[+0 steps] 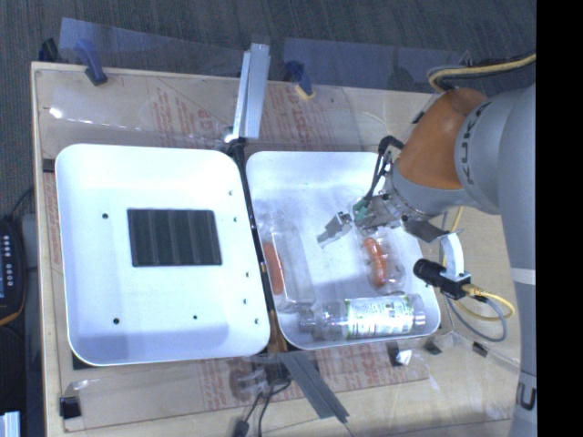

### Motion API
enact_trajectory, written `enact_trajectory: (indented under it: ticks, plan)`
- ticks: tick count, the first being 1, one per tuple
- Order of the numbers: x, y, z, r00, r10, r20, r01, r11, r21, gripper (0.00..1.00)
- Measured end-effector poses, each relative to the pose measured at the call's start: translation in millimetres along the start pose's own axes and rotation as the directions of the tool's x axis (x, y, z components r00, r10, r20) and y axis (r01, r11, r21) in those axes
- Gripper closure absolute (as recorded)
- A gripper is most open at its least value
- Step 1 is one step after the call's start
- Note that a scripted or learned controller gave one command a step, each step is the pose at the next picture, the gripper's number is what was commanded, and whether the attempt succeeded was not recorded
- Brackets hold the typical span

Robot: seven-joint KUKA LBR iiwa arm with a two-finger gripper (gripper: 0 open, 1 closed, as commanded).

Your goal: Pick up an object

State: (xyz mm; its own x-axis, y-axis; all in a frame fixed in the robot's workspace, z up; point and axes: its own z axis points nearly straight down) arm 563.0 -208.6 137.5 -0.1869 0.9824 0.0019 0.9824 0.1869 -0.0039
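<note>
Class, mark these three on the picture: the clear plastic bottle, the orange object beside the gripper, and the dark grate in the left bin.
clear plastic bottle (369,317), camera view, label at mid-body.
orange object (377,259), camera view, its middle.
dark grate (174,237), camera view, centre of the slats.

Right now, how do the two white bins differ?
The left bin has a dark ribbed rectangular panel on its floor; the right bin has none. The right bin holds a clear bottle and orange items, with the gripper over it. Both are shallow and white.
</note>
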Motion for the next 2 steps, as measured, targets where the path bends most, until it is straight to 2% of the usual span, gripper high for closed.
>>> enact_trajectory:
  ticks: [1,2]
  plan:
    - [2.5,-15.3,-46.7,0.999,-0.051,0.002,0.051,0.999,-0.003,0.0]
    - [-1.1,5.8,-28.9,0.979,-0.204,0.004,0.204,0.979,-0.004,0.0]
